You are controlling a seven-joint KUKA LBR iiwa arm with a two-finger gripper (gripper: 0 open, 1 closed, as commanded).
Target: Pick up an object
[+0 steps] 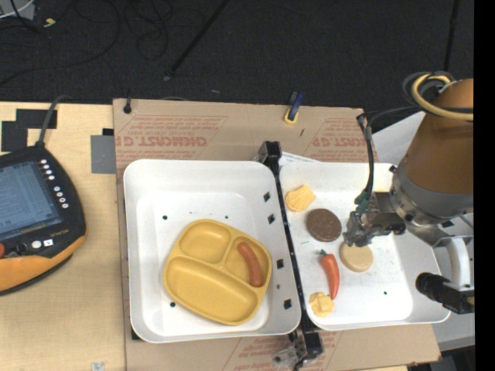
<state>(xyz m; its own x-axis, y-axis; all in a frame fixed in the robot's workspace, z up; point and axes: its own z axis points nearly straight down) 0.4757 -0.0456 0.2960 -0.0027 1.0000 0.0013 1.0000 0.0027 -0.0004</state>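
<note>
Well, taking the black divider (278,230) between the two bins as my landmark: the left bin (147,207) lies on its far side from me, and in it a yellow compartment plate (209,284) sits close to the divider, with a sausage (250,262) lying in the plate's compartment nearest the divider. The right bin (387,300) lies on my side of the divider. My arm (445,153) comes in over that bin's outer edge, well away from the divider. My gripper (363,230) hangs low over the right bin, right above a pale round disc (357,258); it may be touching the disc's top edge, but from this angle I cannot tell, nor whether it is spread or pressed together. Between the disc and the divider sit a brown round patty (323,225), a red chili pepper (331,273), a yellow chunk (300,199) farther back, and a small yellow piece (321,304) toward the front.
</note>
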